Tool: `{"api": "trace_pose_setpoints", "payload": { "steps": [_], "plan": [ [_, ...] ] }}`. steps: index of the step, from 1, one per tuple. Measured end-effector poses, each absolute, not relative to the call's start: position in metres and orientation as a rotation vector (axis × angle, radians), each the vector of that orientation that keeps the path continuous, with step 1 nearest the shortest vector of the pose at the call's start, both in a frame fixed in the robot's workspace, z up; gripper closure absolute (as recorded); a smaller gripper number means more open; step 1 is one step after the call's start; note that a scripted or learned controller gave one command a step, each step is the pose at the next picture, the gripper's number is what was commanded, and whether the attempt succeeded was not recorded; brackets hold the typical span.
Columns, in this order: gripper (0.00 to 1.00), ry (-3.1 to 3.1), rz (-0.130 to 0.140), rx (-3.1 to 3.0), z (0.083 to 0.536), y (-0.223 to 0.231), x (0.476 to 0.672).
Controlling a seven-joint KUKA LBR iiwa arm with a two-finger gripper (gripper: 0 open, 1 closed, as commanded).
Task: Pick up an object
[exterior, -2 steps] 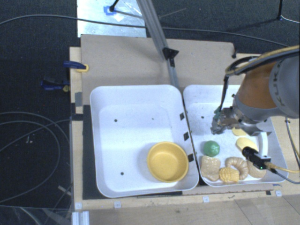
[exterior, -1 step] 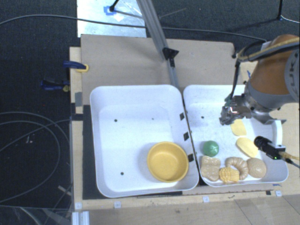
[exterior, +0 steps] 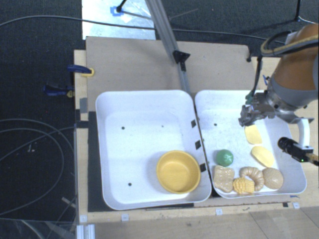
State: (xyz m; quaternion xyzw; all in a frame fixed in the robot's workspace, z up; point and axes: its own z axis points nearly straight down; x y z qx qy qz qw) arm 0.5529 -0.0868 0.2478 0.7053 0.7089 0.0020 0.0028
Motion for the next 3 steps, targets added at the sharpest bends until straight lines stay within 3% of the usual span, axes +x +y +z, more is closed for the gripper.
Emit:
{"api": "trace_pose_setpoints", "payload": {
  "steps": [1, 2, 3],
  "plan": [
    [1.00, 2.233, 0.003, 2.211, 0.237, -0.036, 0.559],
    [1.00, 2.233, 0.007, 2.208, 0.239, 0.014, 0.585],
    [1.00, 2.233, 0.005, 2.210, 0.238, 0.058, 0.590]
  ]
}}
